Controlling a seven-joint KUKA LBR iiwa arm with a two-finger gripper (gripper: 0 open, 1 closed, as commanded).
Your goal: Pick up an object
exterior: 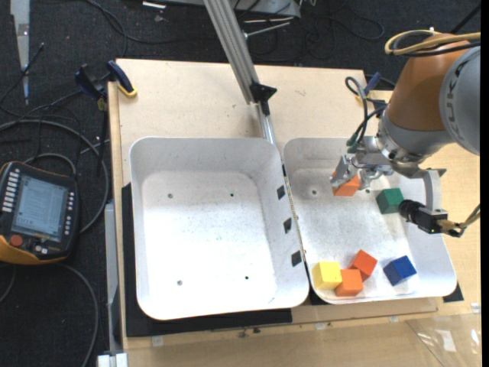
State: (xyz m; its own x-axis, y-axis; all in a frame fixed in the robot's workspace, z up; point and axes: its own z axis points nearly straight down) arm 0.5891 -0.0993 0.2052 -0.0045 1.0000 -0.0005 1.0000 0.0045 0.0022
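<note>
Gripper [348, 176] at an orange block [346, 187], right bin's [435, 285] far edge.
We cannot tell its state; we judge lifting comes next.

Both bins are white: the left bin [153, 159] is speckled with small dark dots, the right bin [321, 155] likewise. In the right bin lie a yellow block [329, 274], two orange blocks [364, 262] [351, 282], a blue block [399, 270] and a green block [390, 200]. An orange-red block [346, 188] shows beside the metallic grey gripper [345, 171]. The arm [428, 90] is grey with an orange band. The bench [191, 102] is pale tan wood.
</note>
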